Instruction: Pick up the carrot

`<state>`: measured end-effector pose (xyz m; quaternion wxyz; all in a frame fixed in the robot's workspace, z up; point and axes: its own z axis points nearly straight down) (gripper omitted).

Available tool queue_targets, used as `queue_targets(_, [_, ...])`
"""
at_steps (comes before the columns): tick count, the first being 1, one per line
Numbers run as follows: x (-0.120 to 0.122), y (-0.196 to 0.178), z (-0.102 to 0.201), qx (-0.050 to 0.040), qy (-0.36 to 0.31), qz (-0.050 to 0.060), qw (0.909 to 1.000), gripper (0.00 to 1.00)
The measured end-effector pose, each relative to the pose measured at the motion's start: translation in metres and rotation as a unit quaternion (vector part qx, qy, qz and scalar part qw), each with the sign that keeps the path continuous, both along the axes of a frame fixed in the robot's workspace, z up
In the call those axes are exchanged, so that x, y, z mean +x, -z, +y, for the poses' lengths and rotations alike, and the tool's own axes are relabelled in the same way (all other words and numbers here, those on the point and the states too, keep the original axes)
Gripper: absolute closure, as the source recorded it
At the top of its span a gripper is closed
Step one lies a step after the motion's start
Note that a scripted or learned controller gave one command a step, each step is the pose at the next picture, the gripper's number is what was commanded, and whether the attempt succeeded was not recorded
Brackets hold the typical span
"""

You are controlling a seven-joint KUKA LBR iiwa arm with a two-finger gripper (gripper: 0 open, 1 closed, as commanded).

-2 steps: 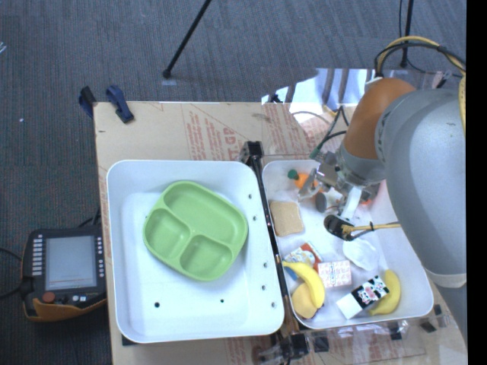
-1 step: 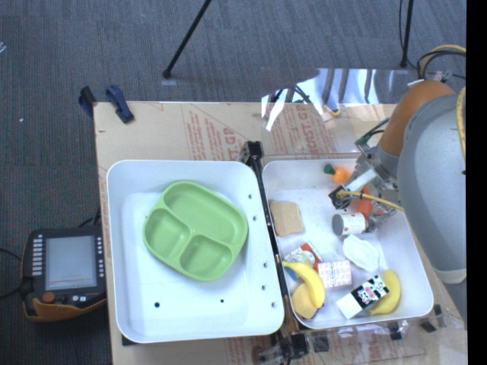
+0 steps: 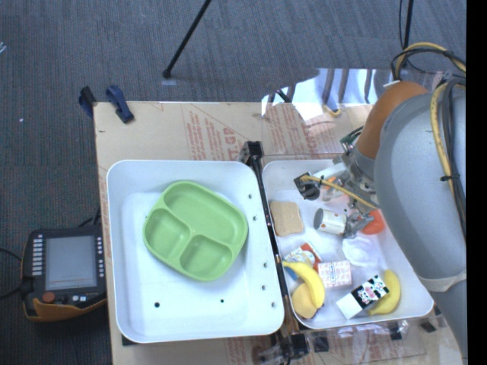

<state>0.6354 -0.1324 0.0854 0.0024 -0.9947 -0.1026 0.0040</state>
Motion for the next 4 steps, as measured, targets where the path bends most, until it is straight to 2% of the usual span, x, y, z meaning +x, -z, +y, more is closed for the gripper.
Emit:
queue_targets(1, [-0.062,0.0,0.019,0.0004,0.004,0.0,1.0,0.0])
queue_targets(2, [-0.009,-0.002,-0.027,-0.0006,-0.015,-0.003,0.9999,0.0])
queue_targets(3, [-0.009,-0.01,-0.025,0.0008,-0.019,0.0,0.9998,1.0])
queue_targets(4, [-0.043,-0.001,-0.067,0.0018,-0.242,-0.002,0.9702,1.0])
